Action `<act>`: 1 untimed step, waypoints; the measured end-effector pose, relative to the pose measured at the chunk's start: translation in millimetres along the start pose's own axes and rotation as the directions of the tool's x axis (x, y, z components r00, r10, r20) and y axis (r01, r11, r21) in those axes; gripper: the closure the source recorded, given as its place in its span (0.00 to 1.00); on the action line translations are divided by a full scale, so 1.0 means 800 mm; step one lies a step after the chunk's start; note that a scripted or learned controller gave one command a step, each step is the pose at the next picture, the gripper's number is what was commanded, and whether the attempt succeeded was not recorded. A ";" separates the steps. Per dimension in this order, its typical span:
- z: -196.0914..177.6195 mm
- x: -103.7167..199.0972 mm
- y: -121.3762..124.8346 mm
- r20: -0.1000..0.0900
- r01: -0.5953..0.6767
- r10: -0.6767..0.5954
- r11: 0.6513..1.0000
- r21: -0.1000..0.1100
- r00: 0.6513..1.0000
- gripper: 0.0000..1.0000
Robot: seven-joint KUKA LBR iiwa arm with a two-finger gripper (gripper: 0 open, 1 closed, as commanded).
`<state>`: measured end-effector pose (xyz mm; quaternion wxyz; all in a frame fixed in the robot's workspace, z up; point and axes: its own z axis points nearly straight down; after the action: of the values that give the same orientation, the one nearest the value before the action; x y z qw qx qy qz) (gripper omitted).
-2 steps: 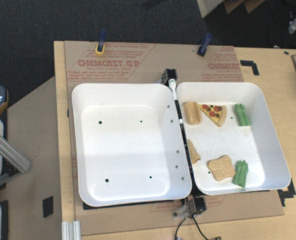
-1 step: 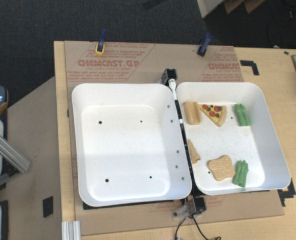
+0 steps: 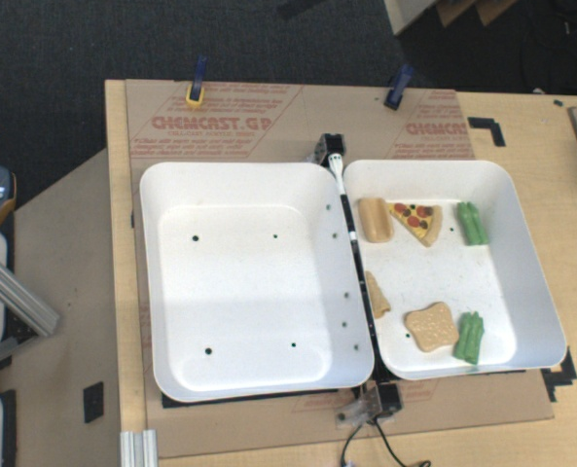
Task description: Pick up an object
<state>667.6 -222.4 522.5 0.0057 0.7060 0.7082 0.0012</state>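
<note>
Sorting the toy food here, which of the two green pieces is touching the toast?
The lower green piece, near the right bin's front edge, touches the toast. The upper green piece lies alone.

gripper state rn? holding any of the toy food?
Gripper: not in frame, state cannot be told. Pizza slice and the other toys lie loose in the right bin.

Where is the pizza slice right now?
The pizza slice lies in the right bin, near its back edge, between the bread roll and a green vegetable.

Brown cardboard sheet (image 3: 269, 115) (printed red) held by two clamps (image 3: 198, 84) at its far edge.
</note>
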 end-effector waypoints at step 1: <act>0.001 0.000 0.000 0.000 0.000 0.000 1.000 0.001 1.000 0.00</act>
<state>667.7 -222.3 522.1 0.0053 0.7062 0.7080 0.0010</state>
